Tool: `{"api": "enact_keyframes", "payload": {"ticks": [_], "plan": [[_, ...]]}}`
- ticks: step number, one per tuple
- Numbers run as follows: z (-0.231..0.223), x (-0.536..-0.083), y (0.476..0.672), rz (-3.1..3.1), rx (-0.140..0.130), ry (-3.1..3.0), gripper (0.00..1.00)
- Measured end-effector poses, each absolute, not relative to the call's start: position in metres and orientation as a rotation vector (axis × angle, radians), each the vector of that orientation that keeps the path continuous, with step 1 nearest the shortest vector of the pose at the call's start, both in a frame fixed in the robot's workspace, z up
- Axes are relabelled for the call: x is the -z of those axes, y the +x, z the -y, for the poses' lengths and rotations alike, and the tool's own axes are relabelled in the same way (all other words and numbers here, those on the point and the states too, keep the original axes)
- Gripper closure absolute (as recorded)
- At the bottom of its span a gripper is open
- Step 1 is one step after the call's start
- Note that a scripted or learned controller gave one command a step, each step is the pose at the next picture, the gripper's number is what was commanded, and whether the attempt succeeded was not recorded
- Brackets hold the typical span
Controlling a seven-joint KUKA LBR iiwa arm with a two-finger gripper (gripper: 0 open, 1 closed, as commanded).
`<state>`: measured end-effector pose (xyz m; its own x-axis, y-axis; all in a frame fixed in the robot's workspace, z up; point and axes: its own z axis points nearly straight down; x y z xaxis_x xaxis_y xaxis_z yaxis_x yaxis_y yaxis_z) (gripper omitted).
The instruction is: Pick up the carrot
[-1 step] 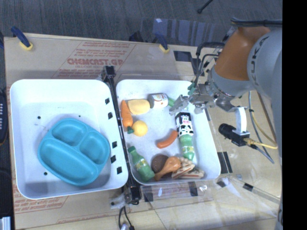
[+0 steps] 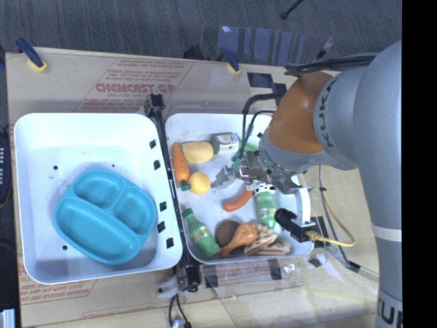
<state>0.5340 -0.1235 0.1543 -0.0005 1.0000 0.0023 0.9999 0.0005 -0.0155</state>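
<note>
Carrot waiting by the bin wall
The carrot (image 2: 179,162) looks light, stiff and smooth; pinch across its thicker middle. Whether the tool (image 2: 229,176) is spread, I cannot tell

The grey arm (image 2: 369,115) reached in from the right, its hand (image 2: 232,174) lowered near the frame's center.
</note>
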Motion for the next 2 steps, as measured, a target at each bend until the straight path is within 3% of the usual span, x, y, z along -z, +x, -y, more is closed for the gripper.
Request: {"api": "enact_keyframes", "payload": {"ticks": [1, 2], "plan": [[0.0944, -0.0926, 0.5863, 2.549, -0.006, -1.838, 0.0], [0.0933, -0.1022, 0.5863, 2.554, -0.012, -1.826, 1.0]]}}
